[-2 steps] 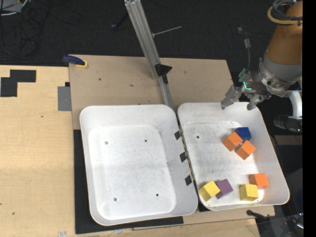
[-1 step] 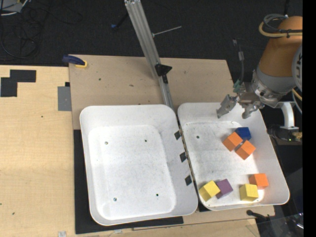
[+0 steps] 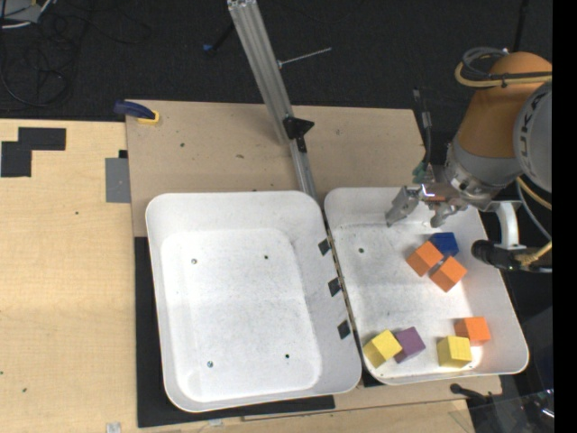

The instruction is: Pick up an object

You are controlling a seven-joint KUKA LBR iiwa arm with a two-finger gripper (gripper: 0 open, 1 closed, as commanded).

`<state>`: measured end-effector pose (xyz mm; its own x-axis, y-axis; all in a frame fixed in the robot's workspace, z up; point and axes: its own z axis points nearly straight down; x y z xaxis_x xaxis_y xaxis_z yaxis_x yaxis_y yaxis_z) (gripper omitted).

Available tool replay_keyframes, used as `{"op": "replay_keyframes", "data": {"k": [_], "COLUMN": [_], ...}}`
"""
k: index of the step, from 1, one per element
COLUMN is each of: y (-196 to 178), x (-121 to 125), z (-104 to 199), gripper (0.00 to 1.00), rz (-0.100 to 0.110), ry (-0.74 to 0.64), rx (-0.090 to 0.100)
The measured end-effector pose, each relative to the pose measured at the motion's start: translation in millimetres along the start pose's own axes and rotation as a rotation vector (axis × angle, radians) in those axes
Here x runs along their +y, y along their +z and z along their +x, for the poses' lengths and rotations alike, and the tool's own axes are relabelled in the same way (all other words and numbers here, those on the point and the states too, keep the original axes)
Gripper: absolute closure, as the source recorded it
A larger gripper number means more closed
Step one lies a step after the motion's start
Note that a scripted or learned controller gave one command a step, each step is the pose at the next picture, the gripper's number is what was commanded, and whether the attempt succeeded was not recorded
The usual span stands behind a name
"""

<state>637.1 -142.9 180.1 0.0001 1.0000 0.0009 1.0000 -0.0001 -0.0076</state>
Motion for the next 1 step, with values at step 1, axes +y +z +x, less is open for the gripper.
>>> {"op": "replay_keyframes", "data": {"k": [1], "y": [62.2], "x": [5.7], "z": [3.6], "gripper": [0.0], "rz": [0.002], "ry": [-0.004], "rx": [0.001]}}
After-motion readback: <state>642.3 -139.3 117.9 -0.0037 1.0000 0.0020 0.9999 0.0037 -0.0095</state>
